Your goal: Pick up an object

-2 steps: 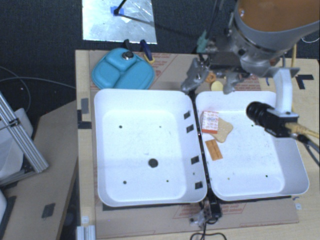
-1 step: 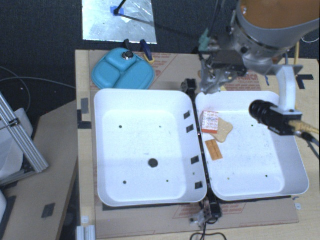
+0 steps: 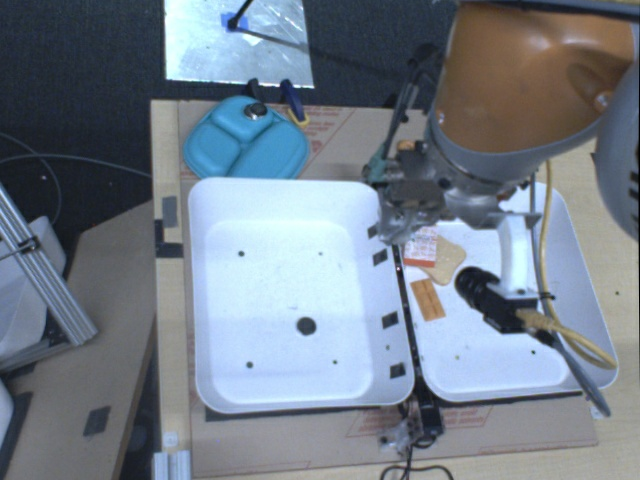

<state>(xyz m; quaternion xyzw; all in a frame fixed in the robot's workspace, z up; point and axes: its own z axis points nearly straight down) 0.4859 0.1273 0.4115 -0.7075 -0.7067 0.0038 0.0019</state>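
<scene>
My gripper [image 3: 403,211] hangs low over the inner left edge of the right bin [image 3: 500,373], under the big orange wrist band. Just below and right of it lie a red-and-white packet [image 3: 422,247], a tan wedge-shaped piece [image 3: 449,259] and an orange flat bar [image 3: 428,299]. The packet is partly covered by the gripper body. A small dark round thing [image 3: 306,326] rests on the floor of the left bin [image 3: 230,268], well away from the gripper.
A blue lidded container [image 3: 245,144] stands behind the left bin. A shiny metal sheet [image 3: 238,23] lies further back. An aluminium frame [image 3: 40,268] stands at the far left, off the bench.
</scene>
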